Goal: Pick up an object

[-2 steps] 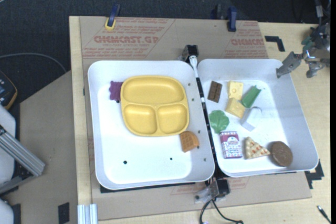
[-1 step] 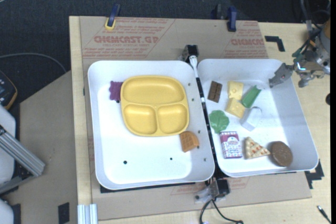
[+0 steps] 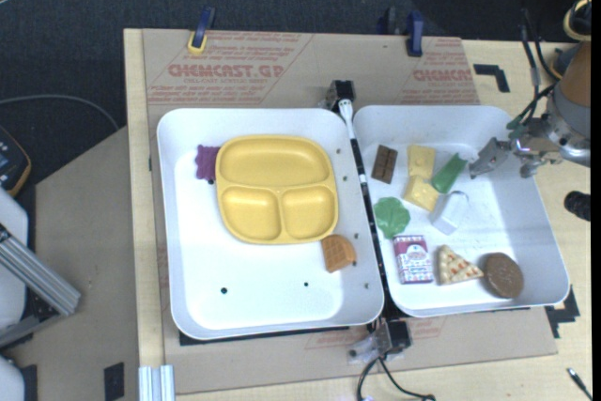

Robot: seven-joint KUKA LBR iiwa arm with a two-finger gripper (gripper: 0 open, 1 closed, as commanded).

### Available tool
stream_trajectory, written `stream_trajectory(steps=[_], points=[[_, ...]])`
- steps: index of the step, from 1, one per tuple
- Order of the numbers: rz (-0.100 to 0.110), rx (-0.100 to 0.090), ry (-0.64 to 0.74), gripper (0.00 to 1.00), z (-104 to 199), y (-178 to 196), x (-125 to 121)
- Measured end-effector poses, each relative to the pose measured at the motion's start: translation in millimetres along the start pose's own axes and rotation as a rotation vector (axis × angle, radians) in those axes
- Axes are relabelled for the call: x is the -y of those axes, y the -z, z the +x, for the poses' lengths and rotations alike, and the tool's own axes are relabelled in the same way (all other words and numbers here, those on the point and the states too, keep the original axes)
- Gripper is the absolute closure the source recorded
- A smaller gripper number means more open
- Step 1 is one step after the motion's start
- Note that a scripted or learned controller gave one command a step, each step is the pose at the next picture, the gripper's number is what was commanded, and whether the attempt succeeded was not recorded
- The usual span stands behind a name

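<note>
My gripper [image 3: 503, 166] hangs over the right bin's [image 3: 549, 239] upper right part, open, with nothing between its fingers. Just left of it lies a green stick-shaped object [image 3: 449, 172] leaning on two yellow cheese blocks [image 3: 422, 176]. A white piece [image 3: 450, 210] rests below them. Further left are a brown chocolate bar [image 3: 384, 163] and a green leafy piece [image 3: 392, 217]. Along the bin's front lie a red-and-white packet [image 3: 412, 259], a pizza slice [image 3: 456, 267] and a round brown cookie [image 3: 502, 275].
The left bin [image 3: 188, 277] holds a yellow divided plate [image 3: 277, 187], a purple item [image 3: 206, 161] at its left edge and a brown bread piece [image 3: 338, 253] by the dividing wall. Clamps stand at the board's back edge.
</note>
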State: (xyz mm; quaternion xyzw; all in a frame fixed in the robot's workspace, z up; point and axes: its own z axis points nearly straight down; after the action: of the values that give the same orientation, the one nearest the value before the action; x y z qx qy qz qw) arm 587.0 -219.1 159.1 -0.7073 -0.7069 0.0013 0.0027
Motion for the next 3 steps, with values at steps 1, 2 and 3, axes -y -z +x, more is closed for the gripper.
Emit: stream_trajectory(steps=[1, 2, 3], points=[[0.0, -0.003, 0.001, 0.0, 2, -63, 4], [-0.003, -0.005, 0.002, 0.0, 5, -74, 2], [-0.006, -0.001, 0.002, 1.0, 4, -63, 2]])
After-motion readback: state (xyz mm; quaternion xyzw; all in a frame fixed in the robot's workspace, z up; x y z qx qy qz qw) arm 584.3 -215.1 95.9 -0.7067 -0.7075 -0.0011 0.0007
